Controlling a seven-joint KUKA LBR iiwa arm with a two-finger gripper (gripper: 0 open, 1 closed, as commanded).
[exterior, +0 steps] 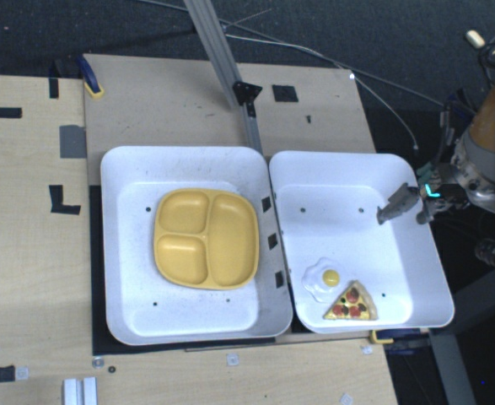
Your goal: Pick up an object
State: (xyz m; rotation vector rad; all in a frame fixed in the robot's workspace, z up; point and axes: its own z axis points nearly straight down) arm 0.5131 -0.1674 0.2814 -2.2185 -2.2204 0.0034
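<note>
A toy fried egg [322,279] and a toy pizza slice [351,303] lie side by side near the front edge of the right bin [331,180]. My gripper [406,206] hangs over the right bin's right rim, well back and to the right of both toys. Its two dark fingers [394,203] are spread apart with nothing between them.
The left bin [129,226] holds a yellow divided plate [207,238]. A slanted metal rod [217,36] runs from the top of the view down to the gap between the bins. Cables cross the dark floor behind the bench.
</note>
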